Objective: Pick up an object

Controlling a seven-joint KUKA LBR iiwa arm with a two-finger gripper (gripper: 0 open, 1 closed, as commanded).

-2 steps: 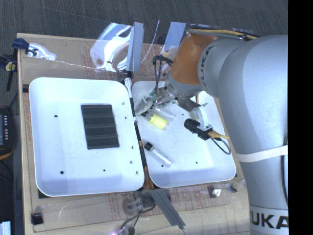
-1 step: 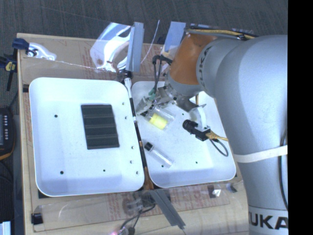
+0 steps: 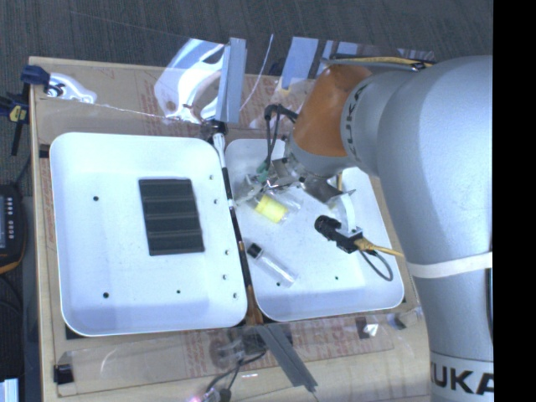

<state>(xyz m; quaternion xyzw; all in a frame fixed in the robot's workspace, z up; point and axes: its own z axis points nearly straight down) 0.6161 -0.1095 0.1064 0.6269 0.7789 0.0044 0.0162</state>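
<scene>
A black ribbed rectangular pad [image 3: 171, 216] lies in the left white bin [image 3: 75, 166], long axis up the view, well left of the gripper [image 3: 280, 174]. Just below the gripper, a yellow cylinder [image 3: 270, 209] lies slanted in the right white bin [image 3: 368, 287]. A clear tube with black cap [image 3: 266, 260] lies lower, slanting down-right. I cannot tell how the gripper is set.

Grey arm [image 3: 419, 141] over right bin [image 3: 368, 296], tool [image 3: 280, 178] beside yellow object [image 3: 270, 208], black ridged block [image 3: 171, 216] in left bin [image 3: 84, 224]
</scene>
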